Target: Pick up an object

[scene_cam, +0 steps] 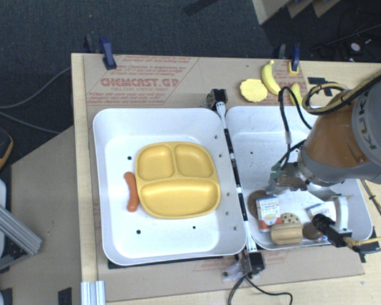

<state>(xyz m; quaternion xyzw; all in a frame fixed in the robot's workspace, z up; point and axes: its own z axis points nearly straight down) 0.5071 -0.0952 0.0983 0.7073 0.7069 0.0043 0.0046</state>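
In the right bin [254, 132], the gripper [281, 182] sits low over the near half, with the arm [343, 138] coming in from the right. I can't tell the claw's state from this angle because the wrist body hides it. I see nothing clearly held.

The candidates to pick are bunched in the bin's near corner:
- The packet [267, 210], red and white, is just below the gripper. Touching or just apart, I can't say.
- The brown disc [256, 198] is at the packet's left, against the bin's left wall.
- The cookie [290, 219] is just right of the packet.
- The tan block [286, 234] lies along the near wall, under the cookie.

The far half of that bin is bare white floor.

In the left bin [108, 170], the yellow plate [176, 180] has three compartments and sits about centred. The sausage [132, 190] lies along the plate's left edge on the bin floor, outside the plate.

On the bench [140, 81] behind the right bin, the banana [270, 78] is next to a yellow disc [253, 90]. Both are outside the bins. Two blue clamps [106, 52] are on the bench's far edge.
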